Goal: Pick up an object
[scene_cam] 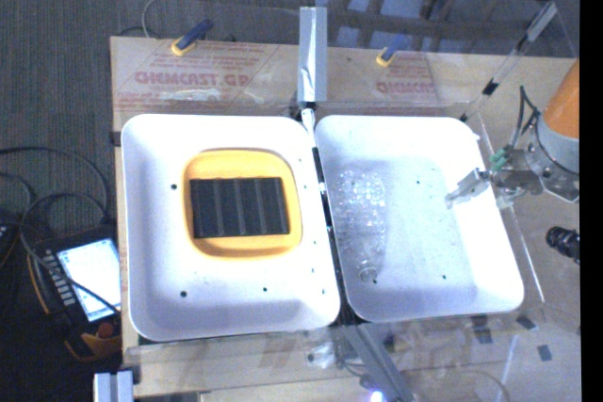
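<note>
The pincer (476, 184) hangs over the right bin's (490, 297) far edge, its opening impossible to judge; a clear plastic bottle (363, 217) lies well apart.

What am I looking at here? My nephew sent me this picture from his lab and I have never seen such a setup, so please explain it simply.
The picture is taken by one fixed camera above a workbench, looking down at a slant. On the bench sit two shallow white bins side by side. The left bin holds a yellow tray-like object with a dark ribbed insert. The right bin holds a clear crumpled plastic bottle, hard to spot against the white. At the right edge a robot arm reaches in; you see its orange band and, below it, its two-finger gripper, the robot's hand, at the right bin's right rim. Nothing lies between its fingers, so it holds nothing. Its job is to pick up an object. Blue and yellow clamps hold the board at the back.
</note>
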You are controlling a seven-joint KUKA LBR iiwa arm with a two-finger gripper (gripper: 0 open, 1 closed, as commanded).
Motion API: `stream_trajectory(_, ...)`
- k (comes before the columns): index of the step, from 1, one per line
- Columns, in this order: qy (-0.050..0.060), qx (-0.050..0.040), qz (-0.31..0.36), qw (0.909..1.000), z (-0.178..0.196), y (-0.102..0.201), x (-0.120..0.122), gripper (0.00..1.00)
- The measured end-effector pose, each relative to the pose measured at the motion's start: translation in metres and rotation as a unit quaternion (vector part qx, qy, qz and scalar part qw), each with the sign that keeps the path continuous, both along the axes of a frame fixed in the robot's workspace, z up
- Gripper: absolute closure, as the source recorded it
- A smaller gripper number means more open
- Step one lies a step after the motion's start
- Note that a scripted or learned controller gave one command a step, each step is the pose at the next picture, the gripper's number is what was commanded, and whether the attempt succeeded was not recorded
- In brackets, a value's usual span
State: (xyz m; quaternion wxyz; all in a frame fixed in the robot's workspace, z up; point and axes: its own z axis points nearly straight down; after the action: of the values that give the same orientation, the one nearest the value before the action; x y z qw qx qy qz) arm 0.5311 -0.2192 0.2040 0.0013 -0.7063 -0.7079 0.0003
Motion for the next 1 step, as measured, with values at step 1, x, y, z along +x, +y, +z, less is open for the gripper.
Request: stream_trajectory(1, 0.001, -0.0001, -0.1, 0.995, -0.0574, 0.0692, -0.0479, 0.0)
